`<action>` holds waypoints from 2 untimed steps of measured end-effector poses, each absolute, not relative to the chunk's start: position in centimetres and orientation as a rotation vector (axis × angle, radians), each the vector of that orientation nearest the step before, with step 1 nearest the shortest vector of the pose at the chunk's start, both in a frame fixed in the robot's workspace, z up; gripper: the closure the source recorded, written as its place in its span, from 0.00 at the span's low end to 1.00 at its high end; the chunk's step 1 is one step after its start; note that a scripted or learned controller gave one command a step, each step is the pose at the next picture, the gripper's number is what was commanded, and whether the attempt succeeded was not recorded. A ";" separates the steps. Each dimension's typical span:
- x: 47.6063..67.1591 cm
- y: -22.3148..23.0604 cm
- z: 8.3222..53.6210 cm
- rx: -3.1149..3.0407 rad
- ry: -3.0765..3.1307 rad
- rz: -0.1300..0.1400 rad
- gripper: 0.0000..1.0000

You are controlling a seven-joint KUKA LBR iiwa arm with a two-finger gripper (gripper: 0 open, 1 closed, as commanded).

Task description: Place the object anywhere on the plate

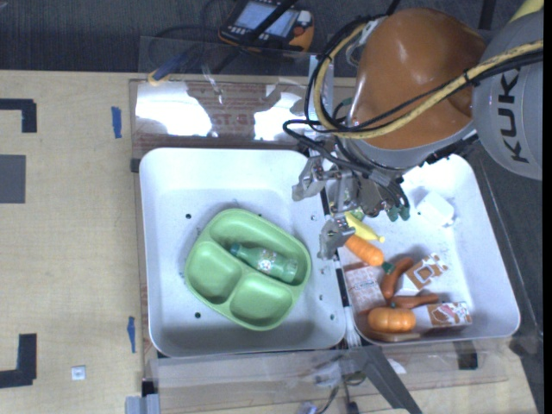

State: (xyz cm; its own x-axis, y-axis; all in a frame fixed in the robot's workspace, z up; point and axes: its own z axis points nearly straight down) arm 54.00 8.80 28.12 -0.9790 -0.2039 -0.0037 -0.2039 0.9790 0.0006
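Observation:
A green divided plate [216, 270] lies in the left bin, and a clear green bottle [266, 262] rests on its side in the plate's upper right compartment. My gripper [337, 225] hangs over the left edge of the right bin, by the divider between the bins. Just to its right lie an orange carrot [367, 251] and a yellow piece [364, 229], close to the gripper's tip. The arm's big orange wrist band [412, 76] hides the back of the right bin.
The right bin [492, 257] also holds a brown sausage [398, 274], a round orange fruit [390, 320], a few printed packets [362, 285] and a white block [435, 207]. The left bin's floor [172, 188] surrounds the plate. Cables loop off the wrist.

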 end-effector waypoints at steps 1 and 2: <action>54.2 8.9 29.2 -0.320 3.113 0.004 1.00; 54.2 8.9 29.2 -0.320 3.114 0.004 0.00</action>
State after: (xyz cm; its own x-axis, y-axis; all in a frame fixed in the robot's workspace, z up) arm 54.16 8.91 29.22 -0.9790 -0.2034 -0.0118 -0.2034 0.9791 0.0011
